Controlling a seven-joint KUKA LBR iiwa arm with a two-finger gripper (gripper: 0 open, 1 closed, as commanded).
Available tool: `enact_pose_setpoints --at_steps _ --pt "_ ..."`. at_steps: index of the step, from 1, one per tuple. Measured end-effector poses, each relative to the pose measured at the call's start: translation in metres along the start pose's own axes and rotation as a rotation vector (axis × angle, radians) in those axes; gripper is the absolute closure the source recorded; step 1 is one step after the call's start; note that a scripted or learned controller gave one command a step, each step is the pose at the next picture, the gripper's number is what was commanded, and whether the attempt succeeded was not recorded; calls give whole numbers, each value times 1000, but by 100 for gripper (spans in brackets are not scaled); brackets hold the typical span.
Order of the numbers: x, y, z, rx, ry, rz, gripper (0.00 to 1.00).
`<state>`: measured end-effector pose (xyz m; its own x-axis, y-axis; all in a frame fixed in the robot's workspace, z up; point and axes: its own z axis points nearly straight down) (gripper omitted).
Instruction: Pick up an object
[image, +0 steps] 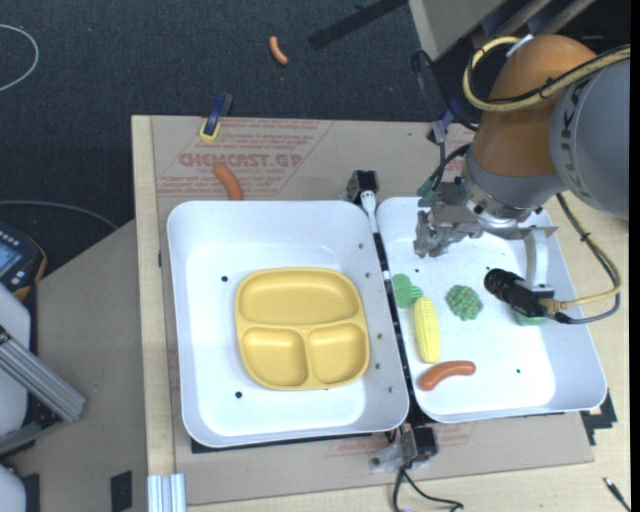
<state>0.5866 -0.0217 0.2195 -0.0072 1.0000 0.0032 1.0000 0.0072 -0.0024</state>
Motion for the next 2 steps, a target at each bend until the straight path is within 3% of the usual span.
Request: enact_pose_setpoints --at_steps 1,2 --pt "19 2 -14 -6 -3 3 100" --pt "14 3 -15 -4 -3 7 100"
